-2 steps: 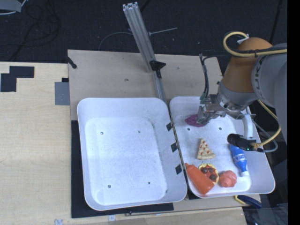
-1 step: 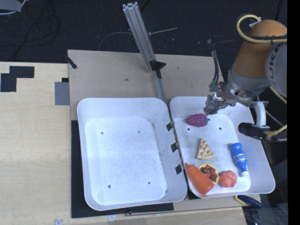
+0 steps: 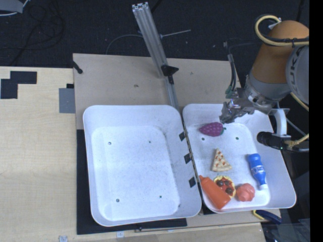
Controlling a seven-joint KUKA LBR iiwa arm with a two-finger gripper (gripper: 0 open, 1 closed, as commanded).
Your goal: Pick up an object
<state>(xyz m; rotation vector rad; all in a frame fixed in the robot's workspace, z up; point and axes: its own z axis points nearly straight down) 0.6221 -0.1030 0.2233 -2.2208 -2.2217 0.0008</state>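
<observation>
pincer (image 3: 228, 113) low over right bin (image 3: 282, 195), just beside purple grapes (image 3: 211, 129) | fingers – can't tell apart or together | nothing lifted yet – pizza slice (image 3: 220, 161), blue bottle (image 3: 257, 169) lie in bin w/ grapes | left: grab & raise
</observation>
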